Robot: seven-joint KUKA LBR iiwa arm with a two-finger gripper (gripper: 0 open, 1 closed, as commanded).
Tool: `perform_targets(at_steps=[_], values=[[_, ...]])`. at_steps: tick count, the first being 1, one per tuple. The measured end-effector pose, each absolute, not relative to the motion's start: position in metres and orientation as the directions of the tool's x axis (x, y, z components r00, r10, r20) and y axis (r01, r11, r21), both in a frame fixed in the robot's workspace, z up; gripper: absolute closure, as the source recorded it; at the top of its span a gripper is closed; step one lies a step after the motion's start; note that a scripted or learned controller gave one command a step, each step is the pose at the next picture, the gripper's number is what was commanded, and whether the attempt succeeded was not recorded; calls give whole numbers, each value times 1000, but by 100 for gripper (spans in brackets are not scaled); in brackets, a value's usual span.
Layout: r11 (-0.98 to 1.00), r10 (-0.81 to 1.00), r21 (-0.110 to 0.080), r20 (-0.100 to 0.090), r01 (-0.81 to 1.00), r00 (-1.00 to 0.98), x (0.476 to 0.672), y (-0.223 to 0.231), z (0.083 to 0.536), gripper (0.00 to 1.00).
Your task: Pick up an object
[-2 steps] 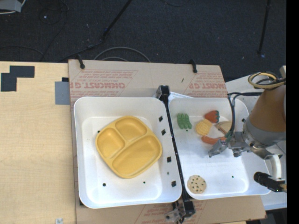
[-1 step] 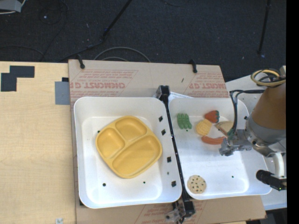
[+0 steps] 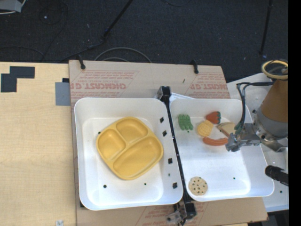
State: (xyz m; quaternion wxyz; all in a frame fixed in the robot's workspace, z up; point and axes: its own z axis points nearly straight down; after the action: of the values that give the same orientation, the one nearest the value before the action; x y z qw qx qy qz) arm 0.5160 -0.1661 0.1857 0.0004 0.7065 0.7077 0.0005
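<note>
The right bin holds a green toy vegetable, a yellow corn-like piece, a red-orange piece, an orange sausage-shaped piece, a pale tan piece and a chocolate-chip cookie. My gripper hangs low at the bin's right side, just right of the sausage piece and below the tan piece. Its dark fingers are too small and blurred to read. I see nothing lifted off the bin floor.
The left bin bears a yellow divided plate. A black divider runs between the bins. The arm's orange band stands at the right edge, with cables beside it. Cardboard lies under both bins.
</note>
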Motion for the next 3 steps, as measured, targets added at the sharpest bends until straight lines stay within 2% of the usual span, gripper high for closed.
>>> perform_targets(at_steps=[2,3], values=[[2,1000,2,-1,1000,-2,516,-157,271,100],[4,1000,-5,2,1000,-4,512,-101,263,100]])
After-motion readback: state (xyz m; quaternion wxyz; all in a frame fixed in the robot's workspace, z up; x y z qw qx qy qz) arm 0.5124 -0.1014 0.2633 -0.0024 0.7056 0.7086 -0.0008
